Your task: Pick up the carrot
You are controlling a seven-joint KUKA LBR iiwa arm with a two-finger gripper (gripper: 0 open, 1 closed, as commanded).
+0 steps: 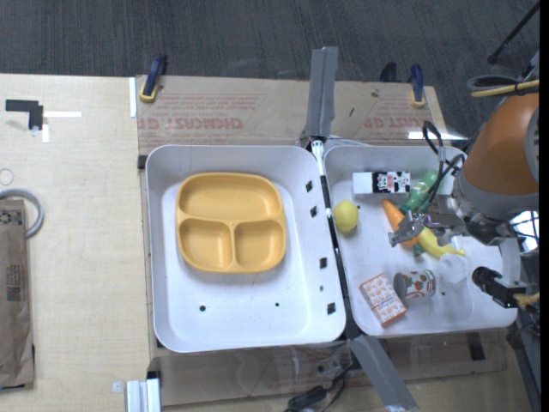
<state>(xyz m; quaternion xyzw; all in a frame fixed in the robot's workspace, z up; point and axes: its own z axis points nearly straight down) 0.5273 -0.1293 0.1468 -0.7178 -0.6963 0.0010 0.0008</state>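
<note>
Gripper point(408, 233) metal hangs low over the middle of the right bin point(455, 316), just beside the lower end of the carrot point(395, 216); whether it is spread or pressed together I cannot tell, because the wrist and its cables cover that part, and nothing proves that the carrot is held. The carrot lies slanted near the centre of this bin, its upper end toward the small black and white carton point(383, 182) at the far wall. A yellow banana point(436, 245) is touching or almost touching its lower end, and a green object point(419, 197) sits just on the right of it. A lemon point(345, 216) rests near the left wall, and a small can point(415, 285) and a red snack box point(382, 299) lie toward the near edge. To do this step well, I judge the closing should go across the narrow body of the carrot, away from the banana, and the lift should be straight up so the neighbours are not dragged. The left bin point(171, 299) carries a yellow divided plate point(230, 221). Both bins stand on brown cardboard point(223, 114) fixed with blue clamps point(154, 75), beside a pale wooden bench point(69, 187), with dark carpet point(214, 15) behind.
</note>
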